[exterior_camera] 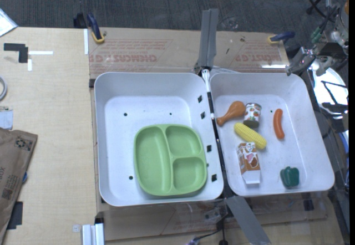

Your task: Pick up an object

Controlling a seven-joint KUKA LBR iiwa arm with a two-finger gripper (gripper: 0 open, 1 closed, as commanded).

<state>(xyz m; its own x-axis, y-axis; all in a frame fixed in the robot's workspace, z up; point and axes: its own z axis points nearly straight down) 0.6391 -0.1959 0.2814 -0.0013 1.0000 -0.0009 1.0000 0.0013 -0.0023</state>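
The gripper [304,61] sits by the right bin's [316,127] far right corner, touching no object; whether it is open cannot be told. That bin holds a drumstick [230,112], can [252,113], corn [250,135], sausage [278,124], carton [249,163] and green pepper [289,177]. A green divided plate [170,159] lies in the left bin [111,127].

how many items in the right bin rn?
6: chicken drumstick and can at the back, corn cob mid, sausage right, carton front, green pepper front right. None look hidden.
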